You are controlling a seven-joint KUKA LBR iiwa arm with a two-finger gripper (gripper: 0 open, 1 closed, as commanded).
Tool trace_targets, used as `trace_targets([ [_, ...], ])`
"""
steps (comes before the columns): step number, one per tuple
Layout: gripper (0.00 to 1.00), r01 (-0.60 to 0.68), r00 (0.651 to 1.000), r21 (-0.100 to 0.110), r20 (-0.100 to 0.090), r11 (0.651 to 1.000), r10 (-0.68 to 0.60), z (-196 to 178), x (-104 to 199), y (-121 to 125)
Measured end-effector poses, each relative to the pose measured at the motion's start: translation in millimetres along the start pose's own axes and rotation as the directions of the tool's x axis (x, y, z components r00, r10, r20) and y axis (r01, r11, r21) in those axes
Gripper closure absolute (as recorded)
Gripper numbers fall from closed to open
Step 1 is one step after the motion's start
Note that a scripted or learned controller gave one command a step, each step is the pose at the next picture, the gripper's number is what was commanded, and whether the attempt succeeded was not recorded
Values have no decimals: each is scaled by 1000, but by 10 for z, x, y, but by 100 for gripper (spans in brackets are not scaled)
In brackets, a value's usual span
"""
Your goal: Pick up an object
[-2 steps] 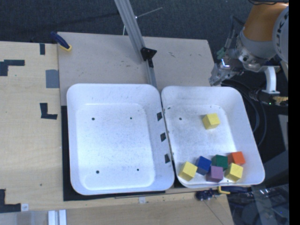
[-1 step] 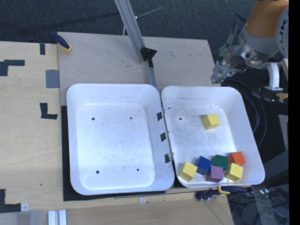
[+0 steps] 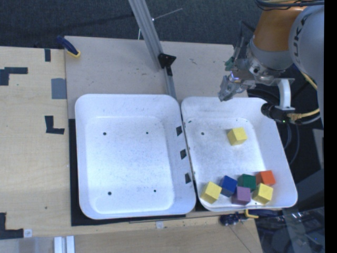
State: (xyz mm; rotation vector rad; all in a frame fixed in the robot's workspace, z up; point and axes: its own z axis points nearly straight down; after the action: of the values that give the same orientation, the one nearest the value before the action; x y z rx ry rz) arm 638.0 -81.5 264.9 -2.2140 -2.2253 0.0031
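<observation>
**Two bins, one arm: gripper stands clear above the loaded bin**

Two shallow white bins sit side by side on the bench. The left bin (image 3: 84, 141) is the wider of the pair; the right bin (image 3: 274, 141) holds all the blocks. The arm (image 3: 292, 30), grey with an orange band, enters from the right and carries the gripper (image 3: 229, 91) above the far rim of the right bin, near its far left corner.

Blocks, in the right bin:
- Lone yellow block (image 3: 237, 136), apart from the others in the far half of the bin.
- Cluster along the near wall: yellow block (image 3: 211, 192), blue block (image 3: 229, 185), green block (image 3: 246, 181), purple block (image 3: 243, 194), orange block (image 3: 266, 177) and a second yellow block (image 3: 263, 193), touching or nearly so.

Gripper state: the fingertips look drawn close together with nothing between them, though they are small and dark against the bench, so the gap cannot be read with certainty. No block is held.

Governing relation: the lone yellow block is the nearest candidate. It lies toward the near side of the gripper and slightly right, lower in the bin. Being a cube, it has no long axis to align with.
</observation>
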Motion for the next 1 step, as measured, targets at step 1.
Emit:
trace_targets([
  [1, 100, 0, 1000, 1, 0, 1000, 0, 133, 478, -160],
])
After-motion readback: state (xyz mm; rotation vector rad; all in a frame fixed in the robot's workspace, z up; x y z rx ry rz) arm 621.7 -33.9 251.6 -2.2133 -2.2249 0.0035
